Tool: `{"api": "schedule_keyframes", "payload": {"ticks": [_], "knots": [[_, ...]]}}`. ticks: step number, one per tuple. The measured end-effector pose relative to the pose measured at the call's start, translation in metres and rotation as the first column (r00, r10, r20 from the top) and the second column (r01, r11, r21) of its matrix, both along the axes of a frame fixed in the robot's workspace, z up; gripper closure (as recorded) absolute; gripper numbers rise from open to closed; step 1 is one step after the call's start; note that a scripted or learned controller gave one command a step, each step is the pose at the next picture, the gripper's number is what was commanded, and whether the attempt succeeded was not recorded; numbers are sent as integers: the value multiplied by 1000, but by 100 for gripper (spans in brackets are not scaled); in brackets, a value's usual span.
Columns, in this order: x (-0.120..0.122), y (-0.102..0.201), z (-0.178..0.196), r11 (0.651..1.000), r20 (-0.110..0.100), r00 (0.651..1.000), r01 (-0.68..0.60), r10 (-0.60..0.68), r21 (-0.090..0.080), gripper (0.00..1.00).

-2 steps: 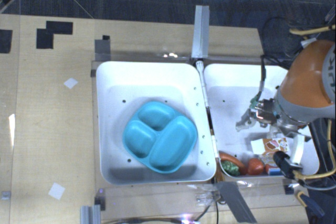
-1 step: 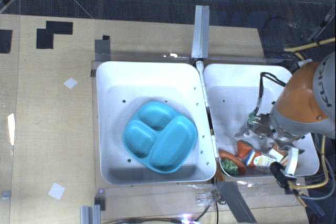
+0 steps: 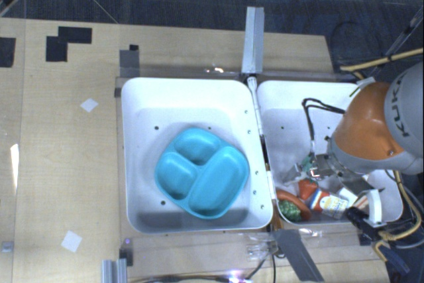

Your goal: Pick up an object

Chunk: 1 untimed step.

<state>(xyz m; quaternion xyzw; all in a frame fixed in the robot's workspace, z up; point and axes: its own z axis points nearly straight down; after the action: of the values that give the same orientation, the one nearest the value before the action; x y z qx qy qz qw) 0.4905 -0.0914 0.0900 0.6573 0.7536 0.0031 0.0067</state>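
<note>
Turquoise divided tray [image 3: 202, 172] lies in left bin [image 3: 142, 109]; tool [image 3: 317, 172] low over right-bin clutter [image 3: 306, 199], opening cannot be told.

arm [image 3: 407, 119] | grey housing | letters "KU", likely KUKA, cut off

- Left bin [image 3: 139, 142]: plain white, holding a sky-blue divided tray [image 3: 202, 172].
- Right bin [image 3: 285, 109]: white too, with a red, orange, green and white jumble of items [image 3: 308, 199].
- Arm [image 3: 371, 129]: orange band, grey above.
- Bench [image 3: 59, 162]: pale wood, black squares [image 3: 66, 42].
</note>
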Motion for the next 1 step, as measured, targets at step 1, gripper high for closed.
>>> {"api": "schedule_keyframes", "payload": {"ticks": [1], "knots": [[3, 1, 12, 1000, 8, 1000, -1, 1, 0, 100]]}}
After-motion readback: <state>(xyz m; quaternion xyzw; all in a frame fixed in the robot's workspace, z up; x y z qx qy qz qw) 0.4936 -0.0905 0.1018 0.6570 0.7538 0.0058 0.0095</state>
